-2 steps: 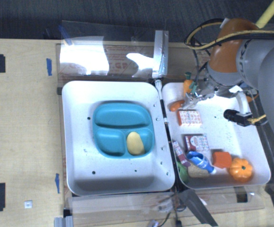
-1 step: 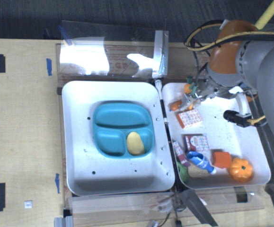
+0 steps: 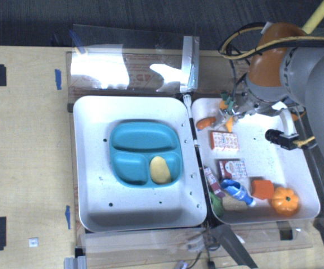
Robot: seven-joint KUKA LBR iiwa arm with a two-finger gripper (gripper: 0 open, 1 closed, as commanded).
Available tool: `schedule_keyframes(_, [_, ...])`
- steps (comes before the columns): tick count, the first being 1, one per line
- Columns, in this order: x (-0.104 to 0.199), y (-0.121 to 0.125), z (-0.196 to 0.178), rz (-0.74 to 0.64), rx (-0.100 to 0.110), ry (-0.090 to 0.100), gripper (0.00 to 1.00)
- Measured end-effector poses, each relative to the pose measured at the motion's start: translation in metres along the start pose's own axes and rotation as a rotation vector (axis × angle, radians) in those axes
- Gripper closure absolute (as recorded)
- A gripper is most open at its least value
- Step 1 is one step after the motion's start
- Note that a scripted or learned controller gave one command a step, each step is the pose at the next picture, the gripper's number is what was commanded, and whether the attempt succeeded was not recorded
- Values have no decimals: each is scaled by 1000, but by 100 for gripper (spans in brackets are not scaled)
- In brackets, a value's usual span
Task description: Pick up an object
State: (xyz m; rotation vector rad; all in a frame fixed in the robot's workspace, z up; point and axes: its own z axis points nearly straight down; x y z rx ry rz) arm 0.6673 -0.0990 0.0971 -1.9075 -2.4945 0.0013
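The gripper (image 3: 230,110) reaches into the right bin (image 3: 310,198) near the carrot (image 3: 206,123) — its grip cannot be told — it must go lower

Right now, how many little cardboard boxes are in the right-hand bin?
2: a pale box mid-bin and a dark red box just below it. More may hide under the arm.

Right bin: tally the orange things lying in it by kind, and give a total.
Pumpkin: 1
Orange block: 1
Carrot, at the bin's far end near the gripper: 1
Total: 3
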Motion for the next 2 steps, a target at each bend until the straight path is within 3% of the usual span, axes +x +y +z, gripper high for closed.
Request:
schedule_keyframes(1, [-4, -77, -42, -65, -5, -3, 100])
schedule_keyframes(2, [28, -8, -90, 77, -8, -1, 100])
